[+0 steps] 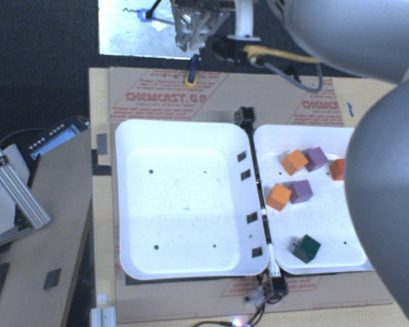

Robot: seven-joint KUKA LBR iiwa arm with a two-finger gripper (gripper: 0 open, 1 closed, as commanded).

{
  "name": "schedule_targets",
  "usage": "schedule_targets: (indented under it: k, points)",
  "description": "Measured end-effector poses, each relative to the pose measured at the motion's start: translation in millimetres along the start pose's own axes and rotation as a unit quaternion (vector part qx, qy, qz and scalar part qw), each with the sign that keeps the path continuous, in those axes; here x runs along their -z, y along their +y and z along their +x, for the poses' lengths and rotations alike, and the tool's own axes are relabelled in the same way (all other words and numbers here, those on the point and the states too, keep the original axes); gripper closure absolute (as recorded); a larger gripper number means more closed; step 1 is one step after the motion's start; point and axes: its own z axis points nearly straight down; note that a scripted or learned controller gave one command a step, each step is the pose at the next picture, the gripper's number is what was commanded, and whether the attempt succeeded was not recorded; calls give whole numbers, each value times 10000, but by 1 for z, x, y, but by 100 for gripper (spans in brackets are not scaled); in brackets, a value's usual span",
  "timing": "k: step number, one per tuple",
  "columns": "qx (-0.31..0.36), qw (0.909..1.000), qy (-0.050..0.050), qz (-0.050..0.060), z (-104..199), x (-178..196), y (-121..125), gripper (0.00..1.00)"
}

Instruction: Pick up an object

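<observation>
The left bin (184,199) lies toward the bench's (102,182) left edge, its white floor bare. Above it, past the bench's far edge, the gripper (191,36) hangs high with nothing between its fingers; whether they are spread or pressed together cannot be told from this slant. The right bin (327,251) holds the candidates: two orange blocks (294,161) (279,197), two purple blocks (315,158) (300,191), a red block (337,169) by the arm, and a dark green block (305,248) near the bench's front edge. Judged so, the pick is not begun: choosing, descending, closing and lifting all remain.
</observation>
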Motion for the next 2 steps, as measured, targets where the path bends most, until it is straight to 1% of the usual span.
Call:
schedule_targets:
  k: [1,2]
  points:
    - [0,10000,0,4,0,-6,0,100]
    - [1,10000,-1,32,0,-39,-58,100]
